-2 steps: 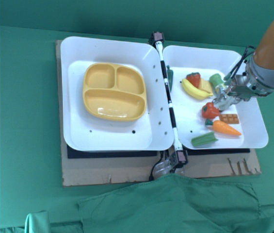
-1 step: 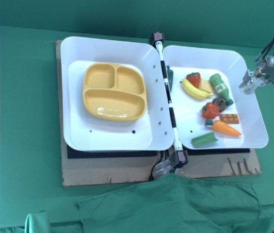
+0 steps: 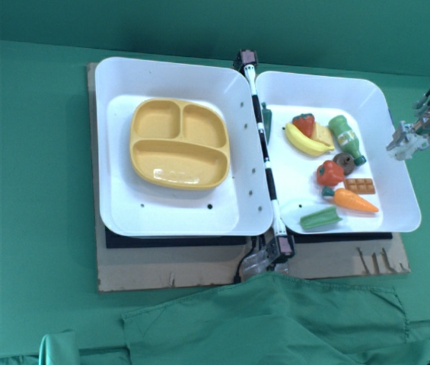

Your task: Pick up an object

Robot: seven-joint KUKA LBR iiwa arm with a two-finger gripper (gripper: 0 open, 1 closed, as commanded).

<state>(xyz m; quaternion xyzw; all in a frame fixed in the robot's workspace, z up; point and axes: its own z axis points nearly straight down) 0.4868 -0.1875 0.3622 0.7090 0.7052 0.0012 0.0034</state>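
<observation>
I see the toy food lying in the right bin (image 3: 397,204), nothing lifted: a banana (image 3: 307,141) near the middle with its long axis running from upper left to lower right, a red strawberry-like piece (image 3: 304,124) touching its upper end, and a green bottle (image 3: 346,138) just to the right, lying on its side with its cap toward the lower right. Below them sits a small brown ring (image 3: 343,160), a red tomato-like piece (image 3: 329,173), a brown chocolate bar (image 3: 359,185), then an orange carrot (image 3: 355,201) whose tip points right and slightly down, its green end to the left. Closest to the front rim is a green vegetable piece (image 3: 320,218), long axis nearly level, tilted up a little on the right. My tool (image 3: 402,146) hangs off the bin's right rim, over the green worktop (image 3: 47,166), apart from every item and touching none of them; from here I cannot tell how its tips stand, as it is small and pale against the cloth. The left bin (image 3: 116,90) holds a yellow divided plate (image 3: 179,143) with three compartments. A striped bar (image 3: 264,147) runs between the two bins, and green fabric (image 3: 275,318) is bunched along the front.
</observation>
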